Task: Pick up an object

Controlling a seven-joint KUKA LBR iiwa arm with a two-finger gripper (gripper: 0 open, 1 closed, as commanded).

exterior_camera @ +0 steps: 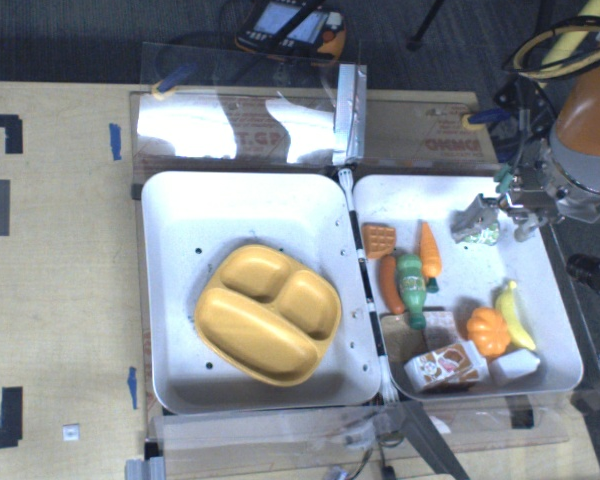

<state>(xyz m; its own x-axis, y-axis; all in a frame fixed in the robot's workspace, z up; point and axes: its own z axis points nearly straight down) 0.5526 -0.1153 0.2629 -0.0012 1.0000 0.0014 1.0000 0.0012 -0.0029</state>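
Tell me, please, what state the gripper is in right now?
Gripper: over the upper right of the right bin; open or shut cannot be told, and nothing is seen held.

A big yellow tray (pixel 268 313) sits in the left bin (pixel 170 208). The gripper (pixel 480 223) hangs over the right bin (pixel 555 298), above toy food like a carrot (pixel 430 251) and banana (pixel 515 315).

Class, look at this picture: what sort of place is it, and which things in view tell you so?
Most likely a robotics lab bench: a robot arm reaches over two white bins, toy food such as a carrot lies in one, and blue tape marks dot the bench.
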